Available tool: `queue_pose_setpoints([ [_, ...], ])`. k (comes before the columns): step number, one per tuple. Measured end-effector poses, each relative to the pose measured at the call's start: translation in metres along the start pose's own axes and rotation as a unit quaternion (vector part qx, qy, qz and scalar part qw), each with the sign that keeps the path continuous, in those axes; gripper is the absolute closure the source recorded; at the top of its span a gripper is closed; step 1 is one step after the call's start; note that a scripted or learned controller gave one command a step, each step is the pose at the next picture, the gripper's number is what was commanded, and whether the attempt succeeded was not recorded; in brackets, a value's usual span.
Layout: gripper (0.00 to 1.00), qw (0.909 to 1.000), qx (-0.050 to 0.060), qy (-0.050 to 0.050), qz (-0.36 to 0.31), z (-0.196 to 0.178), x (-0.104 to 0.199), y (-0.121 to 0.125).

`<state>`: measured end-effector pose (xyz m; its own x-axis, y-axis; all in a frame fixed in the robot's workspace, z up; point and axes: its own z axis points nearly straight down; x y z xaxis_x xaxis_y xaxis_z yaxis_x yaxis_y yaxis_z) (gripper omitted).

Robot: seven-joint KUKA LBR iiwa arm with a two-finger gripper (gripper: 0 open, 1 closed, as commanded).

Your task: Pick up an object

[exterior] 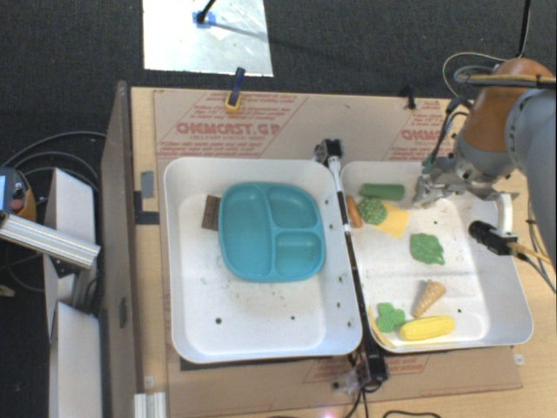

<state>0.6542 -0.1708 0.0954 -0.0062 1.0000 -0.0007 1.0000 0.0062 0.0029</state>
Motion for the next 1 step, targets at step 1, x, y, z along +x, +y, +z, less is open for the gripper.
queue_pose_setpoints([
  [1, 0.00, 1.0000, -0.001, -0.001, -0.001, -0.0010, -0.0001, 0.0008],
])
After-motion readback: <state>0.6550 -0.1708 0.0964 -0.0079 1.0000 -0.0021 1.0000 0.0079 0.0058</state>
